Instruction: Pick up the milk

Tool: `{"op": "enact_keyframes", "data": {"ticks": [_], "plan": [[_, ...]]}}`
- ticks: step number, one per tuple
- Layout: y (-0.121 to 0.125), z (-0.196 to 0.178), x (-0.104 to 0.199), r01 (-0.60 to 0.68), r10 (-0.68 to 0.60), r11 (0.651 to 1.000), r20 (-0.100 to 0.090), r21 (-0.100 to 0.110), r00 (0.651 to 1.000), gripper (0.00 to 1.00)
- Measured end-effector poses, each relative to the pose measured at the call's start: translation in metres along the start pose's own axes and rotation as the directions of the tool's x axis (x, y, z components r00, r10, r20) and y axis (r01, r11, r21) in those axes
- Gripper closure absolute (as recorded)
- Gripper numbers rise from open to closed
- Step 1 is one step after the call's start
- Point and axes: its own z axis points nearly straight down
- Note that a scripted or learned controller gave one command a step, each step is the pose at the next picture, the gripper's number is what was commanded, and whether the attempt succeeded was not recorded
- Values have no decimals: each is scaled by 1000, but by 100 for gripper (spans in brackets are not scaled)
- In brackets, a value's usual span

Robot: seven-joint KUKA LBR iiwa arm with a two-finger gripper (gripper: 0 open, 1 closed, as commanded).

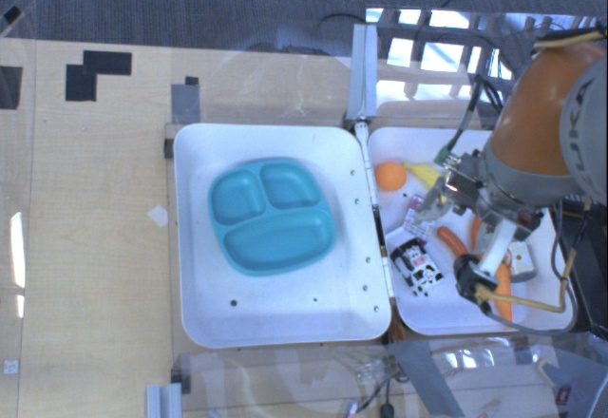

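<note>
Lying in the right white bin [532, 316], the small black-and-white milk carton [416, 264] sits beside the gripper [432, 207], whose grip I cannot tell.

milk carton [417, 264], cow-patterned, lying in right bin [446, 312]

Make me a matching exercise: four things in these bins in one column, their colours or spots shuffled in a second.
Things:
1. sectioned plate
2. milk carton
3. round fruit
4. carrot

Descriptions:
A. orange ball near the right bin's top left corner
B. black-and-white cow pattern
C. blue, in the left bin
D. orange stick beside the tool

Pairs: 1-C, 2-B, 3-A, 4-D
</note>
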Motion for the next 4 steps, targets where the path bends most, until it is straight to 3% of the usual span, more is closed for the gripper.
{"op": "enact_keyframes", "data": {"ticks": [1, 2, 3, 4], "plan": [[-6, 76, 83, -109, 109, 994, 3, 6, 994, 0], [-30, 74, 46, -158, 158, 987, 2, 5, 987, 0], [19, 75, 13, -331, 331, 944, 2, 4, 944, 0], [57, 116, -42, -434, 434, 901, 3, 6, 901, 0]]}}
